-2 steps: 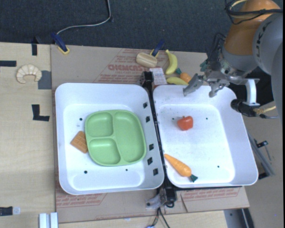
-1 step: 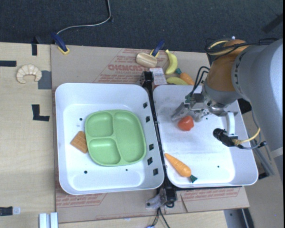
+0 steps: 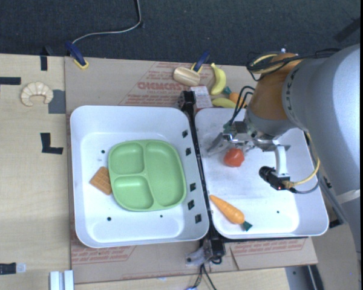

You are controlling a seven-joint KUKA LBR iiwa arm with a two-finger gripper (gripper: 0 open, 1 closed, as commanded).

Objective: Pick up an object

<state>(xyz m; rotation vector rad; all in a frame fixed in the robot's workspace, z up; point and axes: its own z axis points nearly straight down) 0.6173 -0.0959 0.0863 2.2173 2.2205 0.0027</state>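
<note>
Camera view, looking down on the worktop (image 3: pixel 24 180). Two white bins side by side: left bin (image 3: pixel 88 216), right bin (image 3: pixel 302 219).

Left bin: green divided plate (image 3: pixel 147 175) roughly central; a tan cracker-like piece (image 3: pixel 101 180) touches its left edge, partly tucked under.

Right bin: arm (image 3: pixel 314 95) reaches in from the right, orange band (image 3: pixel 269 98) above the wrist. Pincer (image 3: pixel 233 142) sits low over the far-left part of the bin. A red tomato-like object (image 3: pixel 233 157) lies directly below it, touching or nearly so. Whether the fingers are spread or closed cannot be told; they are blurred and foreshortened. One grey finger-like part (image 3: pixel 215 144) juts left. Object possibly at the fingertips, grasp not confirmed.

Carrot (image 3: pixel 228 211), orange with a green tip, lies near the bin's near-left corner, well apart from the pincer.

Beyond the bins: banana (image 3: pixel 218 79), a tan bread roll (image 3: pixel 186 75). Croissant (image 3: pixel 36 93) at far left on the worktop.
</note>
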